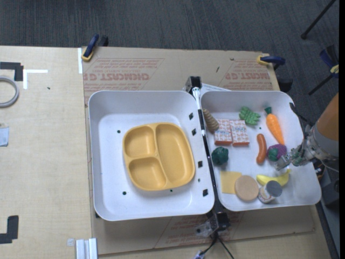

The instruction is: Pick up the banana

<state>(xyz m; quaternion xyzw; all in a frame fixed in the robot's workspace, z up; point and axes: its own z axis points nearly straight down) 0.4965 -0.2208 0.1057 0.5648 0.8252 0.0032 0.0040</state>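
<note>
**Gripper low at the right bin's edge, banana lying just beside it**

From where I stand, the grey arm with its orange band (330, 124) comes in from the right and drops its two-finger gripper (291, 158) over the right-hand shallow white bin (302, 196), close to that bin's right wall. The pincer is small and blurred here, so I cannot tell how it is set or whether anything is caught in it.

The small yellow plastic banana (271, 178) lies on the floor of that same bin, towards the near right corner, just below and to the left of the gripper. A round grey-and-tan disc-shaped toy (271, 191) sits against the banana's near side, and a round tan biscuit-like disc (246, 188) rests left of it, overlapping a flat yellow square slice (230, 181).

Just beside the gripper on its left is a purple and green toy vegetable (276, 151). Farther back stand a red sausage-shaped piece (261, 148), an orange carrot with green top (274, 126), a green leafy piece (249, 115), two small red-and-white boxes (232, 133), a brown ridged cone (211, 123) and a dark green broccoli-like lump (219, 155).

The left-hand white bin (108, 193) carries a yellow three-compartment plate (158, 156). Both bins rest on a brown cardboard sheet (135, 72) clamped to the bench.
</note>
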